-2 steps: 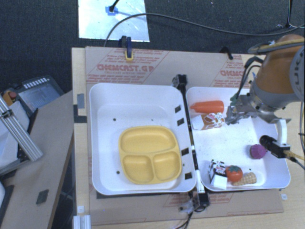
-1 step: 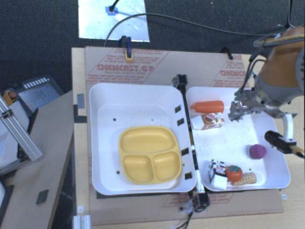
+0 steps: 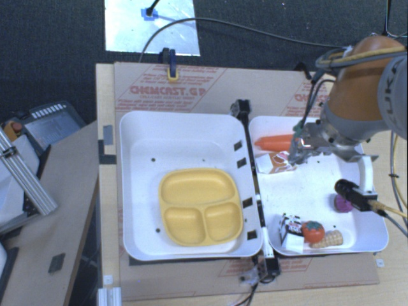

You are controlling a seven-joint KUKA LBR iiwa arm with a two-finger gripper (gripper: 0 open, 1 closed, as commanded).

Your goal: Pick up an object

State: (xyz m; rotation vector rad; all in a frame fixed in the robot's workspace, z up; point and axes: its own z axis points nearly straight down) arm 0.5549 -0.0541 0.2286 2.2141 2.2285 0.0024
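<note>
- Two white bins are seen side by side on bench; landmark = divider [image 3: 250, 171] btwn them.
- Left of divider: left bin [image 3: 137, 139] w/ yellow 3-compartment tray [image 3: 199, 204], set toward front of bin.
- Right of divider: right bin [image 3: 370, 234]. Carrot [image 3: 274, 142] is lying near divider, at back of bin.
- Packet [image 3: 275, 162], white/orange, is seen just right of divider, in front of carrot.
- Gripper [image 3: 298, 153] is positioned right of divider, low over carrot's right end and packet; finger state can't be told, nothing is seen clearly btwn them.
- Front, right of divider: small box [image 3: 291, 227], tomato [image 3: 313, 232], cone [image 3: 331, 238] are clustered, touching.
- Purple item [image 3: 343, 203] is farther right, partly hidden by black part of arm.
</note>
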